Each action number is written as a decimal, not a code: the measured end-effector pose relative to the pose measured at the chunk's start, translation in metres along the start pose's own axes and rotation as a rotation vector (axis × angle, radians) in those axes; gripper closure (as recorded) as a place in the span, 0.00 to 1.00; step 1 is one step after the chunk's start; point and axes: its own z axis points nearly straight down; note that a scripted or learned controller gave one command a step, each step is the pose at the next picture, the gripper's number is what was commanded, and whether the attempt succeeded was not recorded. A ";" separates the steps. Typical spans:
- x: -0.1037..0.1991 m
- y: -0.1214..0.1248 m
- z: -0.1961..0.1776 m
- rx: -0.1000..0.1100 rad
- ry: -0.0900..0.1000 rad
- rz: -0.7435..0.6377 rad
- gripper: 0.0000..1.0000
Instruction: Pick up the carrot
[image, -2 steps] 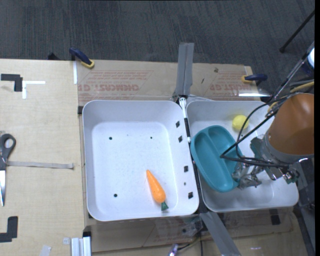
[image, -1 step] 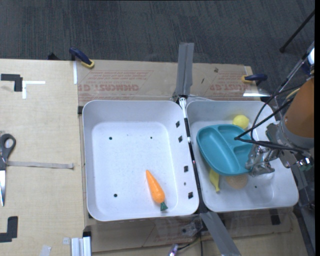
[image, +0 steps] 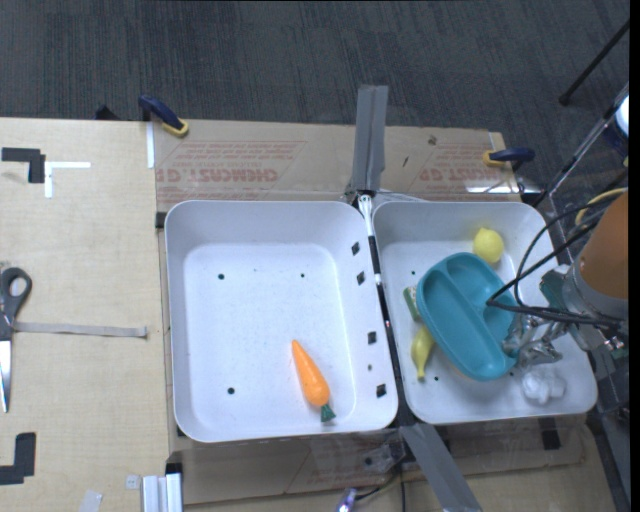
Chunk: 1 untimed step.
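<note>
1. We see the arm (image: 610, 250) entering from the right edge, orange band showing, wrist low over the right side of the right bin (image: 440, 405).
2. Gripper (image: 530, 345) sits at that bin's lower right, metal fingers pointing left toward the teal dish (image: 460, 315) and about touching its right rim. Cables cross in front of it; we cannot tell whether it is released or clenched, and we see nothing between the fingers.
3. Carrot (image: 310, 375) is in the left bin (image: 200, 330), not the one the gripper is over. It lies flat on the floor, lower right of centre, orange body running up-left, green stub end down-right near the front wall.
4. Right bin contents: teal divided dish tilted across the middle; yellow lemon (image: 488, 243) above it near the back wall; banana (image: 422, 350) just left of the dish, partly under its edge; small white crumpled item (image: 542, 385) at the lower right corner, below the gripper.
5. Open room: we count the carrot as the one item in the left bin, well apart from the left and back walls, near the front wall only. Divider between the bins stands between the gripper and the carrot.
6. Bench to the left: scissors (image: 10, 300) at the far left edge, well away from both bins.
</note>
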 end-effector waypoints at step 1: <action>-0.004 -0.009 0.000 0.004 -0.005 -0.452 1.00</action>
